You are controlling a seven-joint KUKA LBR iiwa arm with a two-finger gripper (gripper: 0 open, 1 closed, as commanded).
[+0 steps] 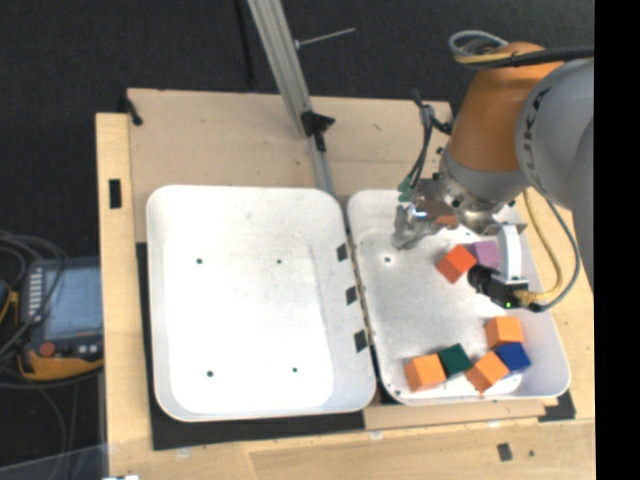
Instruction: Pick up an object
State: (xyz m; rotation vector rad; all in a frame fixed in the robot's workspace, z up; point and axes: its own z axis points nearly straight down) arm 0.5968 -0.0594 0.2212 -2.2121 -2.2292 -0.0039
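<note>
Over the right-hand shallow white plastic bin (395,298) we see the grey arm with its orange band (500,118) reaching in from the right, its two-finger metal gripper (405,230) hanging above that bin's upper left corner, close to the seam shared with the left-hand shallow white bin (240,298). We cannot tell how the gripper stands, wide or narrow, because its tip is small and blurred against the white floor; we see no block between its tips.

Right of the gripper, still inside the right bin, we find an orange cube (456,264) with a pale purple block (487,253) touching its upper right side, both lying under the wrist. Along the right bin's lower edge we count a second orange cube (425,371), a dark green block (455,359) just beside it, a third orange cube (489,370), a blue block (512,356) against that one, and a fourth orange cube (503,330) above them near the right wall. These five crowd the lower right corner and rim.

Between the gripper and that lower cluster, the right bin's floor lies open, widest along its left wall. Beyond the seam, the left bin offers a broad bare floor bounded by rounded rims on the tan wooden bench (220,138).
</note>
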